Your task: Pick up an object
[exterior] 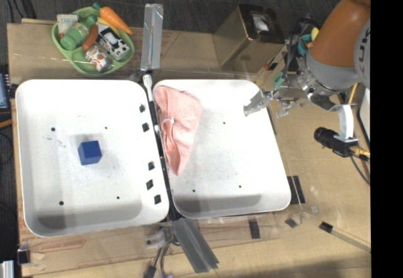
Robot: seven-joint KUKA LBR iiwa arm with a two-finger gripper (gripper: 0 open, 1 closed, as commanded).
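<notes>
Two bins: shallow white bins sit side by side on the counter (189, 50), the right bin (264, 198) lying just under and to the left of the hand, the left bin (38, 220) well beyond it.
Arm: grey with an orange band (340, 25), reaching in from the right edge.
Hand: the hand (257, 104) hangs over the upper right rim of the right bin, its metal tip pointing left; whether the fingers are apart or together cannot be told at this angle, and nothing shows between them.
Pink cloth: a crumpled pink cloth (176, 126) lies in the right bin against its left wall, well to the left of the hand and slightly lower in the view.
Blue cube: a small blue cube (90, 151) rests on the floor of the left bin, far to the left of the hand, apart from the cloth.
Green bowl: a green bowl (63, 49) of toy food, with an orange carrot (115, 19) on top, stands on the counter far left of the hand, above the left bin.
Cardboard box: a brown box (242, 34) sits on the counter just above and left of the hand.
</notes>
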